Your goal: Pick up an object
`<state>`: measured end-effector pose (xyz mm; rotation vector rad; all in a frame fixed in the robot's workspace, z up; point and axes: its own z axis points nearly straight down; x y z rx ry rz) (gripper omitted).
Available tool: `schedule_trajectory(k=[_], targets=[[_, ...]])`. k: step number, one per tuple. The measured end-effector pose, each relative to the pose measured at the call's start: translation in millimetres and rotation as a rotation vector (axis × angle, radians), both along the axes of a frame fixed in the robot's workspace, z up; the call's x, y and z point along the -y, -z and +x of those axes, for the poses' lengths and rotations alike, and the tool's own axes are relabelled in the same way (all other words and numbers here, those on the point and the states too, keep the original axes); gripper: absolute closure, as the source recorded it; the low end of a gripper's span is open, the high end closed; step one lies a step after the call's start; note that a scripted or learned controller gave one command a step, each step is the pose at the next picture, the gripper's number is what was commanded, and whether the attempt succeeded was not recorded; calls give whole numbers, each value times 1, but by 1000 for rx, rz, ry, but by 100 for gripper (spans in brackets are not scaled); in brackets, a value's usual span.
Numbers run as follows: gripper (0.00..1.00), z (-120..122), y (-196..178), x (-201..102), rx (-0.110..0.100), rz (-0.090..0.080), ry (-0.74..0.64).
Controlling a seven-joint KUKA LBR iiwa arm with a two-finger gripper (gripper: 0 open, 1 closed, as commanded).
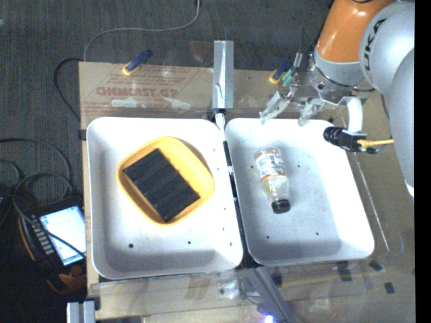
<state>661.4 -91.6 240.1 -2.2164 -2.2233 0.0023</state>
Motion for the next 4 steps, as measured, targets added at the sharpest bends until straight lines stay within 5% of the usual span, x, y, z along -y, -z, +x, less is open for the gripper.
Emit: schedule_trajectory(k=[1,2,3,4], targets=[[0,6,126,6,-1,-1,-41],[0,-41,148,14,17,-3,-131],[100,-41,139,14,18,0,-131],[100,-18,55,-16,5,1,-260]])
